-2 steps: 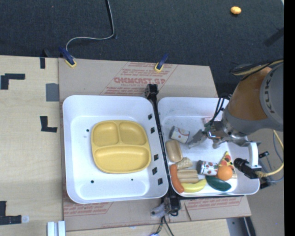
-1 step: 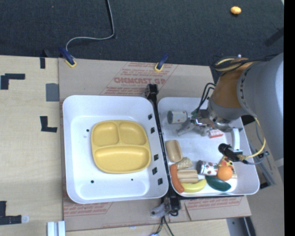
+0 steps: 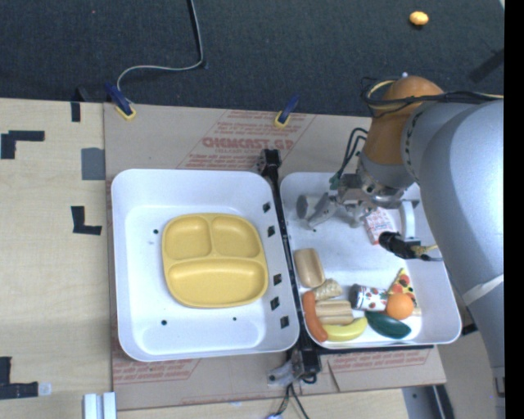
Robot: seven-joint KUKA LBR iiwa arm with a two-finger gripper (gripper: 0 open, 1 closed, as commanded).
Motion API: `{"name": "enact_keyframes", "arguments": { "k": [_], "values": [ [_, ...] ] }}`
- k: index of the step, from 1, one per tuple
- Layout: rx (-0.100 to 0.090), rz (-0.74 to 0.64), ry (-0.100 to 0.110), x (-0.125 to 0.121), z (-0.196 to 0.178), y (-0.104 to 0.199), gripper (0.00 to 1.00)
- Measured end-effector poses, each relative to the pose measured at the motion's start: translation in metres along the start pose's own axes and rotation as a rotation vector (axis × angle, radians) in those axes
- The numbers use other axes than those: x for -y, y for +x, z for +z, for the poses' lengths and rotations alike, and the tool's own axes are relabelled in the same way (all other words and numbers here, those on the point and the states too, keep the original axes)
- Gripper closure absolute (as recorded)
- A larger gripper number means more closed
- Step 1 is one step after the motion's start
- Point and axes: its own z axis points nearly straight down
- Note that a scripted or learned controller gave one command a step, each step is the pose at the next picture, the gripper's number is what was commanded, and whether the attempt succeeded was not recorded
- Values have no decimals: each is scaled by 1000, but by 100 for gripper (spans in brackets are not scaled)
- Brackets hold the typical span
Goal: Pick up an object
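Note:
My gripper hangs over the far left part of the right bin. Its two grey fingers are spread, it is open, and only bare white bin floor lies under them. Below it, toward the front of the bin, lie a tan bread roll, an orange sausage-like piece, a layered bun, a banana, a small dark bottle, an orange, a pizza slice and a green piece. A red-and-white packet lies under the wrist.
The left bin holds a yellow divided plate. A black divider runs between the bins. Clamps hold the cardboard at the back. A small orange ball lies on the dark floor far behind.

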Motion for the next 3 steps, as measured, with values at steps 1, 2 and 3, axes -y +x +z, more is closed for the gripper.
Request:
{"name": "enact_keyframes", "arguments": {
  "k": [1, 2, 3],
  "values": [
    [-9, 1, 8, 1, -9, 4, 100],
    [-8, 1, 5, 1, -9, 4, 0],
    [-8, 1, 8, 2, -18, 4, 100]
  ]
}}
